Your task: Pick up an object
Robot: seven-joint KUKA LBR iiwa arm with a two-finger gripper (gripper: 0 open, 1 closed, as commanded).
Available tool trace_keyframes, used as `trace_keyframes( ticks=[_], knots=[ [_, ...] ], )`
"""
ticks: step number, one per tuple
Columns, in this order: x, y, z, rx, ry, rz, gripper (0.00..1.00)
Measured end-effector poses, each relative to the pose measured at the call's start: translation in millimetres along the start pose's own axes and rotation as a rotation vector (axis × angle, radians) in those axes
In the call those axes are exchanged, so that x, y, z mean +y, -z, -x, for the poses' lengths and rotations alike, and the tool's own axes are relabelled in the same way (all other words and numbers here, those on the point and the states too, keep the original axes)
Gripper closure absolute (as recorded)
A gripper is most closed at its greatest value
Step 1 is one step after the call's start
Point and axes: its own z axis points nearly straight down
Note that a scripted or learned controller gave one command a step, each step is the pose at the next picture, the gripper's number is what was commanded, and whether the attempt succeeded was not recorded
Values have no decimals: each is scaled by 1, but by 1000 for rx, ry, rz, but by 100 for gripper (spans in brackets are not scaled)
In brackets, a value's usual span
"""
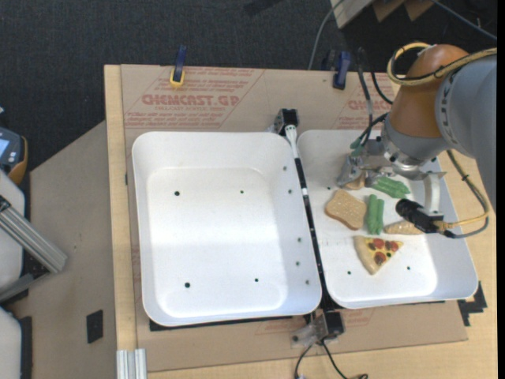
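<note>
Reaching in from the right, the grey arm (465, 93) with its orange band bends down over the far part of the right bin (450, 279), and its gripper (357, 166) hangs low just above the bin floor near the bin's back-left corner. Whether the gripper is parted or closed, and whether anything is caught in it, cannot be told from this angle, since the wrist body hides its tips.

A small brownish piece (353, 183) lies right under the gripper, partly hidden. Just beside it to the right is a short green piece (390, 186), lying at a slant. Nearer the camera sits a toast slice (344, 209), tan and flat, with an upright-lying green bean pod (374, 214) touching its right edge. A pale bread-like piece (404, 228) rests to the right of the pod, partly under a black cable fitting (416, 214). Nearest the front lies a toy pizza slice (377, 252) with red toppings, apart from the toast.

The left bin (158, 156) sits alongside, the two bins meeting at a black seam. Both rest on a brown cardboard sheet (237, 89) clamped at its far edge
</note>
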Motion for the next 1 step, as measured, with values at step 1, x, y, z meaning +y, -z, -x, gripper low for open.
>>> trace_keyframes(
  ticks=[1],
  knots=[
    [-33,92,-98,5,10,-3,100]
  ],
)
